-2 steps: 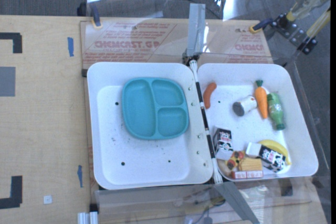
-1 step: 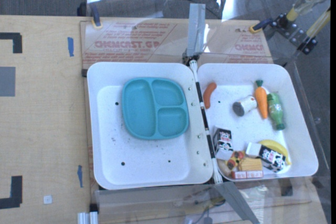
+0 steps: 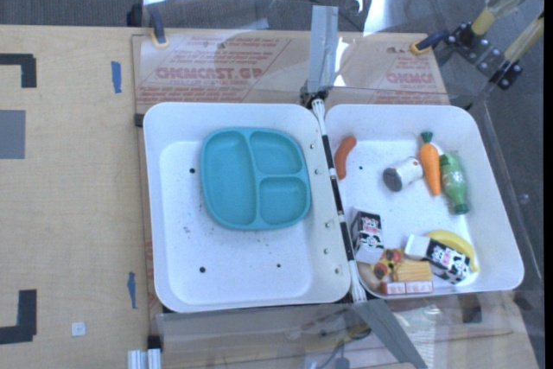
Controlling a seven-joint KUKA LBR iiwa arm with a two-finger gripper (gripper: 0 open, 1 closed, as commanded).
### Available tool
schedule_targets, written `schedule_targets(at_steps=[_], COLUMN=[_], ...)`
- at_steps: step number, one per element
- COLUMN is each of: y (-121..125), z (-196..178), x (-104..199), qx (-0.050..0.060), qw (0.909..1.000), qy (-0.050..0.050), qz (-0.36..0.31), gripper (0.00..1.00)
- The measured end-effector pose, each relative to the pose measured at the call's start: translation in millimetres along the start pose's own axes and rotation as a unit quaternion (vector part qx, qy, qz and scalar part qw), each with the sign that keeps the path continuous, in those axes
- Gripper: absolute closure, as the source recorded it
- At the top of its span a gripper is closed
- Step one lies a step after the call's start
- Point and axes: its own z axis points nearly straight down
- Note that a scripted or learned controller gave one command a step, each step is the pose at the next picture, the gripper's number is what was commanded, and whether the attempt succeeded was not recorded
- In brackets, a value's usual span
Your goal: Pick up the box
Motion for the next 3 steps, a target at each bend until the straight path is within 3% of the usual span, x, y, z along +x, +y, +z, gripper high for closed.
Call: schedule_targets(at_steps=[3], y=[4], z=[-35], x=[2], qx=[-0.01], qw=[0.9999], qy=[-0.005], qz=[-0.003], gripper=[1.0])
